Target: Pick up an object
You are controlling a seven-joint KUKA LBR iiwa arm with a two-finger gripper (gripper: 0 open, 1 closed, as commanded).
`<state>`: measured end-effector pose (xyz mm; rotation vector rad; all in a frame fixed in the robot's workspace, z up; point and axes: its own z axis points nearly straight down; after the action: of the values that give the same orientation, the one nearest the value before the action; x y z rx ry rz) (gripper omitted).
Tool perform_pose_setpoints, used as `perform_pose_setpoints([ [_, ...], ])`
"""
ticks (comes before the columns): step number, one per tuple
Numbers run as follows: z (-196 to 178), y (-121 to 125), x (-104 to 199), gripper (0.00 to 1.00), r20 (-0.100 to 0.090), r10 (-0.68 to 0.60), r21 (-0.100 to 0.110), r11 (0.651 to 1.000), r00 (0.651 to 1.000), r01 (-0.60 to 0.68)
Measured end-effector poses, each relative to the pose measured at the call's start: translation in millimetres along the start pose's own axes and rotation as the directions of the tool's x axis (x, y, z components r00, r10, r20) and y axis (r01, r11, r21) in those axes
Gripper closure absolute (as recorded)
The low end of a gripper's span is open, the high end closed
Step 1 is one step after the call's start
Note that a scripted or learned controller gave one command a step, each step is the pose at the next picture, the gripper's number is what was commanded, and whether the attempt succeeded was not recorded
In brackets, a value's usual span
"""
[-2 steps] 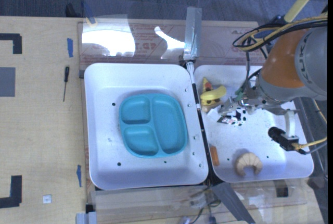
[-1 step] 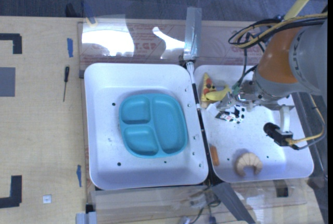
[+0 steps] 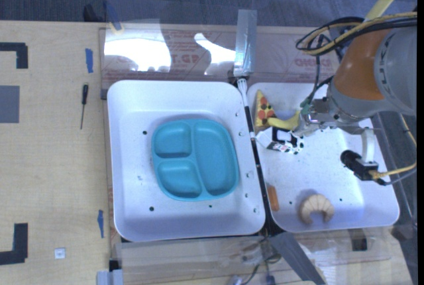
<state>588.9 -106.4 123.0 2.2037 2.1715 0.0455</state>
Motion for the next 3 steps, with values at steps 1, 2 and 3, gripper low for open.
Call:
perform_pose_setpoints([
  [1, -61, 69, 64, 1.0, 0.003, 0.294, 0.054, 0.954, 0.956, -0.294],
  [2, -104, 84, 37, 1.0, -0.016, -0.113, 0.048, 0.992, 0.993, 0.114],
  [3, -61, -2, 21, 1.0, -0.028, -0.292, 0.052, 0.955, 0.956, 0.293],
])
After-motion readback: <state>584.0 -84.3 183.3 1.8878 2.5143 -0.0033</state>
